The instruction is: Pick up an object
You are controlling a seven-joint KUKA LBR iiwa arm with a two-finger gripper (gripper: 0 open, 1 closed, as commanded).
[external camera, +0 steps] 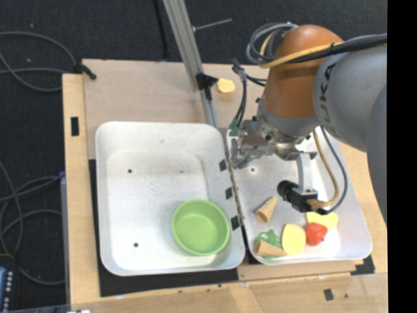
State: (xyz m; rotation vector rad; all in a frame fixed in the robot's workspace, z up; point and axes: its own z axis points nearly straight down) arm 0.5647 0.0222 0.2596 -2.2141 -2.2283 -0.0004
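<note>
My gripper (242,154) hangs over the upper left part of the right bin (355,230), close to the wall it shares with the left bin. Below it in the right bin lie a tan cone (266,208), a second cone with a green piece (268,242), a yellow piece (294,238), a red piece (316,233) and another yellow piece (328,221). These lie toward the bin's front, apart from the gripper. I see nothing between the fingers.
A green bowl (201,227) sits at the front right of the left bin (130,149). A black part with cables (296,195) hangs over the right bin. A small yellow object (226,85) lies on the bench behind the bins, beside a slanted metal post (186,38).
</note>
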